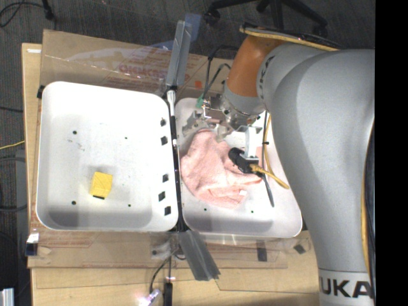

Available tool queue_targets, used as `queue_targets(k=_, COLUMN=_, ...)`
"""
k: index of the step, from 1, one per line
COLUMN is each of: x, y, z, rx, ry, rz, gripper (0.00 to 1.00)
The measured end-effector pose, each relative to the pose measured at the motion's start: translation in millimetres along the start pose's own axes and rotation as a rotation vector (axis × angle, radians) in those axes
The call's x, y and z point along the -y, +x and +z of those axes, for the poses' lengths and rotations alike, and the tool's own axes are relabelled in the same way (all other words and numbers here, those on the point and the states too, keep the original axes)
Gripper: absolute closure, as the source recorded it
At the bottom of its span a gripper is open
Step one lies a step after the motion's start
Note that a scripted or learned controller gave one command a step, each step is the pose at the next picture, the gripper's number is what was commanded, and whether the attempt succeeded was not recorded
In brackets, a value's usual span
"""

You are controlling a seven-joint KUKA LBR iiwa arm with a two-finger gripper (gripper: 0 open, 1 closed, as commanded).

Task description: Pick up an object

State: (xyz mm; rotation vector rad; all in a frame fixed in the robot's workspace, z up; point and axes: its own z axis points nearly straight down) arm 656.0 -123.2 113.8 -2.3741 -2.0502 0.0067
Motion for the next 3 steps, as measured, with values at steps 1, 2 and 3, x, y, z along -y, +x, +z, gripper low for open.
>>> queue_targets(k=1, x=-3.6, y=-18.8, z=21.7, rx=-0.001, ry=-0.001, rz=-0.041, gripper=0.0)
queue_targets(k=2, x=-3.7, y=-16.7, z=11.5, rx=-0.001, ry=0.002, rz=-0.048, gripper=1.0)
queue_targets(k=3, x=4.2, y=31.4, z=-82.9, rx=0.0, ry=-0.004, rz=0.079, gripper=1.0)
